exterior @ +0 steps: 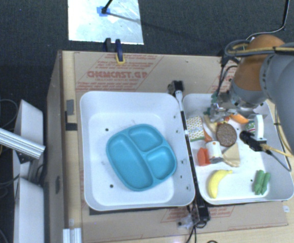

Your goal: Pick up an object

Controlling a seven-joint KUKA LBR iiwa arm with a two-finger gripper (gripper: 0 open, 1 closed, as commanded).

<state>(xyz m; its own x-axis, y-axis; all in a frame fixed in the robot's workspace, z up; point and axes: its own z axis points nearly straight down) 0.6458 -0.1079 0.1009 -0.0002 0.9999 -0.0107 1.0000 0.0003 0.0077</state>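
The arm [283, 80] is smooth grey metal with a rounded orange band, and it reaches down over the far end of the right bin [278, 189]. Its hand [216, 109] is a small cluster of metal parts and wires low over that far end; whether it is spread or pressed together cannot be told, and nothing can be seen between its tips.

Taking the right bin as the landmark: it is a shallow white plastic tray with rounded corners, and it holds a scatter of toy food. In its middle lies a flat, round, dark brown patty [226, 134] with a grainy face. Just nearer the camera than the patty is a pale tan wedge like a slice of bread [232, 157], and beside that a small white cylinder [213, 149] and an orange-red carrot-like stick [202, 156]. At the bin's near end lies a curved, glossy yellow banana [216, 181], and toward its near right corner a pair of green pods [260, 181]. Along its left wall sits a flat printed packet [194, 127].

Left of the right bin, the matching left bin [98, 110] holds a smooth, light blue, divided plate [140, 156] with rounded compartments. Both bins rest on the brown, printed cardboard sheet covering the bench [121, 67].
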